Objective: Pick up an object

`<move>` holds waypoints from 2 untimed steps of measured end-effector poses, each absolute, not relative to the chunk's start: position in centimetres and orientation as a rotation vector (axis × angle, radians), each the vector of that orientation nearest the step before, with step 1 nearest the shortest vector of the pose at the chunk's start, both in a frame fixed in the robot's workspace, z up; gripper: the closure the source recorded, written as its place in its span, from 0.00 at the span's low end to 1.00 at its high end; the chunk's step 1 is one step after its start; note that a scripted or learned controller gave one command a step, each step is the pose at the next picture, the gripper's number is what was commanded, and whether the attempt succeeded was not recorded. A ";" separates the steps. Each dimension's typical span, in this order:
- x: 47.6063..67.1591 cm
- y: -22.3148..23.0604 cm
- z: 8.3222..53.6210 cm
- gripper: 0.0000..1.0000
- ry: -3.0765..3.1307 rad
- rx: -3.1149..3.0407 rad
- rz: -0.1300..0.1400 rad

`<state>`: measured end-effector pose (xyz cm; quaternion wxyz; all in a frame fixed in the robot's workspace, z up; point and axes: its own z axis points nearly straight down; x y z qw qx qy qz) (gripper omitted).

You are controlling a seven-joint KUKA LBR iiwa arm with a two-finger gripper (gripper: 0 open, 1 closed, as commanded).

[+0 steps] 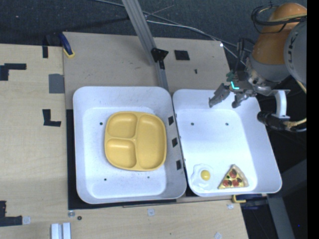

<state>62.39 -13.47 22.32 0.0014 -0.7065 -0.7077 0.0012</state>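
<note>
A fried egg toy point(202, 175) and a pizza slice toy point(233, 178) lie side by side at the near edge of the right bin point(219, 133). A yellow divided plate point(135, 140) rests in the middle of the left bin point(89, 133). My gripper point(229, 98) hangs over the far edge of the right bin, well away from both toys. Its two grey fingers are spread apart and open, with nothing between them.
A slanted metal pole point(144, 29) rises behind the bins, and cables run across the dark floor beyond. The arm's orange band point(274, 39) sits at the upper right. Black tape marks dot the wooden bench to the left.
</note>
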 end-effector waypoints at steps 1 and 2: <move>62.4 -13.5 22.4 0.00 -2.223 -2.219 0.002; 62.3 -12.4 17.2 0.00 -2.221 -2.217 0.007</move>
